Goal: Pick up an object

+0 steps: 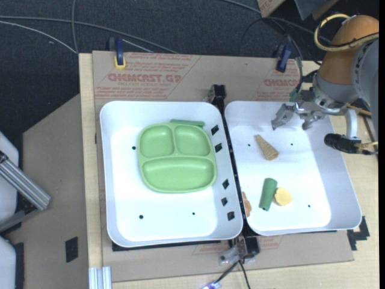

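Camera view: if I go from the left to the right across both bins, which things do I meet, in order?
Green divided plate → small orange piece at the bins' divider → green cylinder → yellow piece. The tan cone overlaps the cylinder's span, so I leave it out; the gripper hangs further right.
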### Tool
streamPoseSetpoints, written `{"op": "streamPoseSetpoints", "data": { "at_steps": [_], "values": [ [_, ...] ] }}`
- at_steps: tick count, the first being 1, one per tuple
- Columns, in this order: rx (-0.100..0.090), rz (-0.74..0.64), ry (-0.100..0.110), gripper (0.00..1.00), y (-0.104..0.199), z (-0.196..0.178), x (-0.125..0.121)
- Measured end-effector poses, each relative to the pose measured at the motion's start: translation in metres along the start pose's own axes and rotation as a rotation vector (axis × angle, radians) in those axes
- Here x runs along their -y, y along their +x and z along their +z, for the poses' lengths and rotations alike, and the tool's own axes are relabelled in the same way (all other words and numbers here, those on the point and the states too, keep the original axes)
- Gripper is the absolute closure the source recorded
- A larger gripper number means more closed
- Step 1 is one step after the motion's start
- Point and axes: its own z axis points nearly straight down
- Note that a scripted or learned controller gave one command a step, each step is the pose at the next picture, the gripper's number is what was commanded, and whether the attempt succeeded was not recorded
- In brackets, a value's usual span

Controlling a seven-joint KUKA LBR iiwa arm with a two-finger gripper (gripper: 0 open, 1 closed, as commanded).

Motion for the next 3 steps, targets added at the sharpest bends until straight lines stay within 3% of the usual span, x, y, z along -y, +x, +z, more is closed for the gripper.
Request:
{"op": "streamPoseSetpoints", "data": {
  "at_steps": [1,2,3],
  "values": [
    [0.000,0.000,0.001,0.00,0.001,0.034,0.000],
    [0.001,-0.001,-0.006,1.00,0.001,0.019,-0.002],
    [0.003,0.002,-0.010,1.00,-0.006,-0.030,0.002]
  ]
}}
